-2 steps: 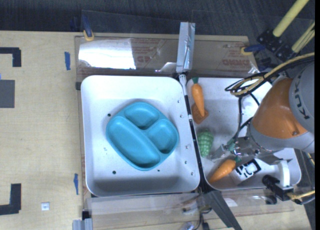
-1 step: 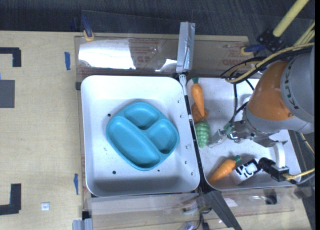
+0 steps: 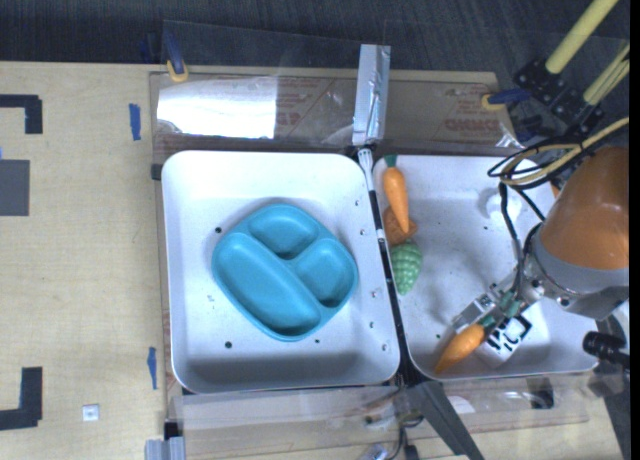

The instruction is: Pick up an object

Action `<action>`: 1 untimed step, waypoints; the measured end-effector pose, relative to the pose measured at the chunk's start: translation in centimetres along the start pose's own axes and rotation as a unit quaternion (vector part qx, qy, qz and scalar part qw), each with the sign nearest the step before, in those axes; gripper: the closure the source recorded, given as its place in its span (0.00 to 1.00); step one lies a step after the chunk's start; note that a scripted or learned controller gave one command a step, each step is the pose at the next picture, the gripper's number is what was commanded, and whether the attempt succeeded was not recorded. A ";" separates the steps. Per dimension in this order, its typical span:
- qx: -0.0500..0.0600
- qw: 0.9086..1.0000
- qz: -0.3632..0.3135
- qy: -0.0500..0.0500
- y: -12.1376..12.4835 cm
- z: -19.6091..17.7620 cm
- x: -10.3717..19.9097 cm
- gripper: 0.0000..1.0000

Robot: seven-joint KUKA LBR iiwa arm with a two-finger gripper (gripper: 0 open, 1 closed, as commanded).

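In the right bin (image 3: 560, 368), near its front wall, the claw (image 3: 478, 326) is closed around an orange carrot (image 3: 460, 346). Farther back lie a green toy (image 3: 405, 268) and a second carrot (image 3: 396, 198). The left bin (image 3: 190, 248) holds a blue divided plate (image 3: 284, 270).

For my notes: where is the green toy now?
The green toy lies in the right bin, against its left wall, just below the upper toy carrot.
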State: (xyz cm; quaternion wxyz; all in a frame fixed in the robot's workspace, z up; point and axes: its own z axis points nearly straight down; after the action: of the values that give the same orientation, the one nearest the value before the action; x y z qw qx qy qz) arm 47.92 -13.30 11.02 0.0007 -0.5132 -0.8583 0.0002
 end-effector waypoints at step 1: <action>-0.002 0.975 0.223 -0.001 1.0 2.3 1.6 0.00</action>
State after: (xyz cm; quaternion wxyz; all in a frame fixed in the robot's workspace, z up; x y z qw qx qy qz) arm 48.04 -11.44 8.69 -0.0012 -0.6920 -0.7219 -0.0009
